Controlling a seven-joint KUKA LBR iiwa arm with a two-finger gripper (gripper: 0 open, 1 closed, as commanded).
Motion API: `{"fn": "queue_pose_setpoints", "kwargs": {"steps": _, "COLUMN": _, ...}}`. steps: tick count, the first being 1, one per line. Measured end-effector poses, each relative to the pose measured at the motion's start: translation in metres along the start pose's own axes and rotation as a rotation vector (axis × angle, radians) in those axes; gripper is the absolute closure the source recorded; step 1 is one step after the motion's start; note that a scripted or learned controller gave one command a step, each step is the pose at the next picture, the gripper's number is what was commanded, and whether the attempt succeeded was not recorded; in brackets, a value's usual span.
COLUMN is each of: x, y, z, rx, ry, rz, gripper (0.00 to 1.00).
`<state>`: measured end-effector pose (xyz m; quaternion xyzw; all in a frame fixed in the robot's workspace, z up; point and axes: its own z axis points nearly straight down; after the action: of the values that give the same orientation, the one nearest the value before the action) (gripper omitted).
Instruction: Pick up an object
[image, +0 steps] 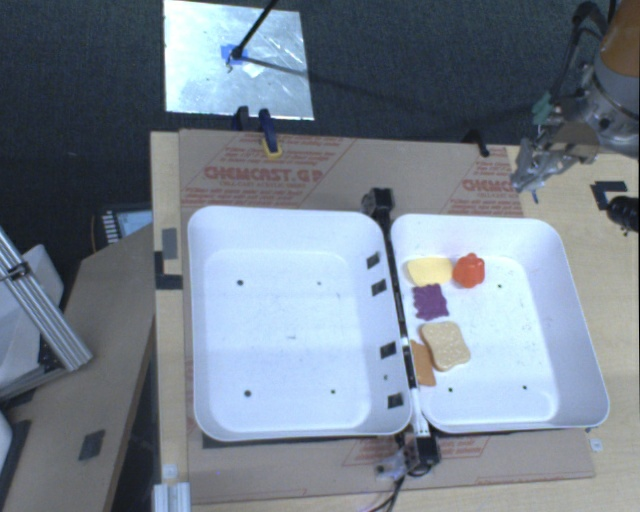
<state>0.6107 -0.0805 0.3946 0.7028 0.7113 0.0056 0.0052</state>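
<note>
The right bin (560, 330) holds several small food toys near its left wall: a yellow piece (429, 270), a red-orange pepper-like piece (468, 270), a purple bunch (430, 300), a tan bread slice (446, 345) and an orange strip (423, 364) against the wall. My gripper (531, 180) hangs high at the upper right, beyond the right bin's far edge, well away from all the toys. Nothing shows between its fingers.
The left bin (290, 320) sits beside the right one, joined by a black divider with clips (385, 290). A shiny metal sheet (238, 58) lies at the back. Cardboard (300, 170) covers the bench. An aluminium frame (40, 310) stands at the left.
</note>
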Motion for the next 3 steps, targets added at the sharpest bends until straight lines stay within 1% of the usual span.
{"fn": "queue_pose_setpoints", "kwargs": {"steps": 1, "x": -0.062, "y": -0.054, "z": 0.016, "rx": 0.015, "ry": -0.003, "rz": 0.018, "gripper": 1.00}}
{"fn": "queue_pose_setpoints", "kwargs": {"steps": 2, "x": -0.130, "y": -0.109, "z": 0.006, "rx": 0.012, "ry": -0.004, "rz": 0.020, "gripper": 1.00}}
{"fn": "queue_pose_setpoints", "kwargs": {"steps": 3, "x": -0.092, "y": -0.101, "z": -0.149, "rx": -0.003, "ry": -0.006, "rz": 0.006, "gripper": 1.00}}
